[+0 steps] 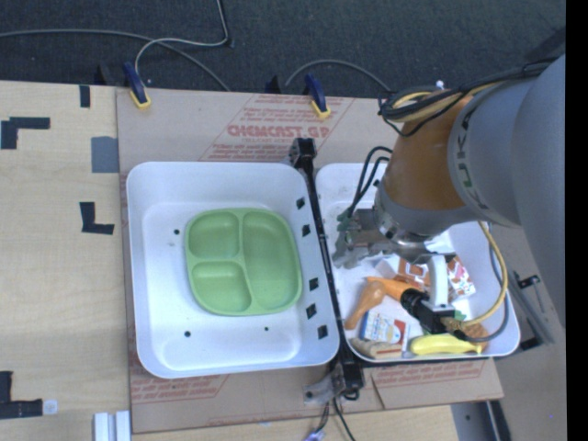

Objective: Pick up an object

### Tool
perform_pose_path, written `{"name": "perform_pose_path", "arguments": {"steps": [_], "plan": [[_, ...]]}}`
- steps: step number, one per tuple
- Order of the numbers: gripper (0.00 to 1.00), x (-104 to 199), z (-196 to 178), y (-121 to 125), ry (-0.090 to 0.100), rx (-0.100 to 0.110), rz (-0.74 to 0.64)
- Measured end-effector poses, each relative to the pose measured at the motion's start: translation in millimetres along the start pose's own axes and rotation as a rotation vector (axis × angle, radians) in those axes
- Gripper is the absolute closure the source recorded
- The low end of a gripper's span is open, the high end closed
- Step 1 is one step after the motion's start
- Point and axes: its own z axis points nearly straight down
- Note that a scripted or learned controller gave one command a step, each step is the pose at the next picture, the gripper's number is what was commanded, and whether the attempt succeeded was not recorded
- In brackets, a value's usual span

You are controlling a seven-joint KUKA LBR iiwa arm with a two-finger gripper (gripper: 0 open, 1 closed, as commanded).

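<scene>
Where the things lie: near half of the right bin [342, 176], in a loose heap, several touching or overlapping.
Heap: orange piece [378, 295], yellow banana [446, 345], small carton [384, 329], red-and-white packets [456, 277].
Gripper [354, 243]: low over the right bin's left side, close to the wall shared with the left bin [138, 246], just beside the orange piece. Whether it is open or shut cannot be told from this slant.
Likeliest target: the orange piece, being nearest.
Handling, orange piece: probably light, stiff and smooth plastic, so it may slip or skid if pinched off-centre.
Hold: across its narrow stem, clear of the carton.
Long axis, orange piece: diagonal, thin end toward the near-left, broad end toward the far-right.
Handling, banana: looks light and rounded, liable to roll out of a pinch. Take it mid-length.
Long axis, banana: along the bin's near wall, left to right.
Elsewhere: green divided plate [243, 261] flat in the left bin, well apart.
</scene>
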Motion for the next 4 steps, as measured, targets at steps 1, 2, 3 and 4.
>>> {"name": "perform_pose_path", "arguments": {"steps": [1, 2, 3, 4], "plan": [[0.0, -0.4, 0.0, 0.0, 0.0, 0.0, 0.001], [0.0, -28.0, 2.6, 11.2, -0.001, 0.0, 0.002], [0.0, -97.0, 100.1, 4.2, -0.002, -0.006, 0.002], [0.0, -138.2, -21.1, 63.8, -0.003, -0.004, 0.002]]}}
